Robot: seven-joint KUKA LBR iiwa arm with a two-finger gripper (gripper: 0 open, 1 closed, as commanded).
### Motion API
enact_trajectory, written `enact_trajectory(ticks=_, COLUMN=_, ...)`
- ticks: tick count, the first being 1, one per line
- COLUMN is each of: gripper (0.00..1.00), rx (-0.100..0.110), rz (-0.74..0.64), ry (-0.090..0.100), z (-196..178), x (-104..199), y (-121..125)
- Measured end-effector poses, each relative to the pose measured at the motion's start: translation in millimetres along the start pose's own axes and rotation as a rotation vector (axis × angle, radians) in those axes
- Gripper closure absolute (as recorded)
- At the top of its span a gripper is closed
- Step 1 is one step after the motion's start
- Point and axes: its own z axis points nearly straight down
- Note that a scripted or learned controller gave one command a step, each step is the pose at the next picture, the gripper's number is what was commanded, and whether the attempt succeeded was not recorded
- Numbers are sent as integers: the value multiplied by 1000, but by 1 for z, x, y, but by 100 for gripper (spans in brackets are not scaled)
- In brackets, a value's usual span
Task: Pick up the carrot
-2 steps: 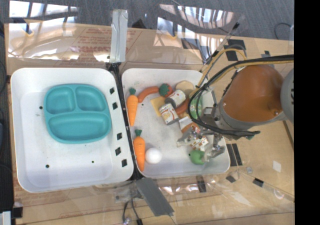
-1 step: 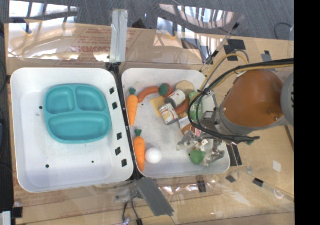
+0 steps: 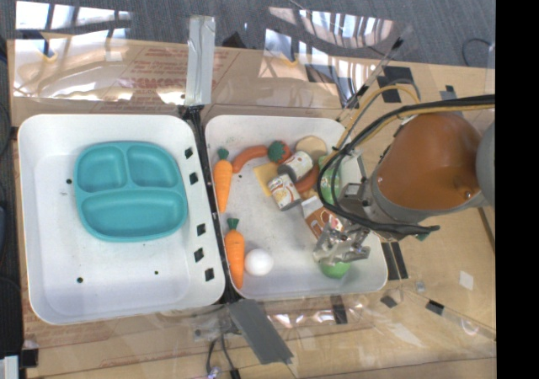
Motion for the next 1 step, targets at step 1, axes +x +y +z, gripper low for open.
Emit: enact_trajectory(ticks=1, gripper=100, rx=5, rz=-109, ry=-2, z=-31, x=-40, y=32)
